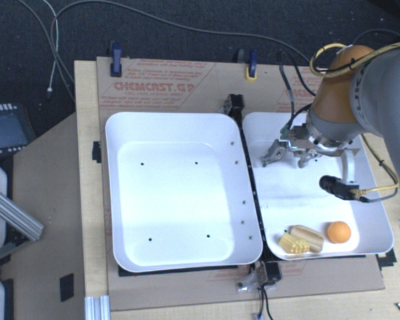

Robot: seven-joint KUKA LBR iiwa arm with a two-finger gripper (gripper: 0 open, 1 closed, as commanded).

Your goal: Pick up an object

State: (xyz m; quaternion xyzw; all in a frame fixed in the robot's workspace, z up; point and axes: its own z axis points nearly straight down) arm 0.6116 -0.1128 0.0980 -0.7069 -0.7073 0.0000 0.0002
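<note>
Gripper, jaws spread and empty, hangs over the right bin; near its front edge lies a small orange ball, probably light and smooth: grasp across its middle.

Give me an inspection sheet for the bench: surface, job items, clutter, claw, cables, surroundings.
Surface: wooden bench bearing left bin and right bin, side by side.
Job items: orange ball and yellow corn-like piece, both at the right bin's near edge, apart.
Clutter: nothing seen.
Claw: claw over the right bin's far half, away from both items, nothing between its fingers.
Cables: yellow cable by the wrist; grey cable on the floor.
Surroundings: dark carpet; blue clamps at the bench's far edge.
</note>
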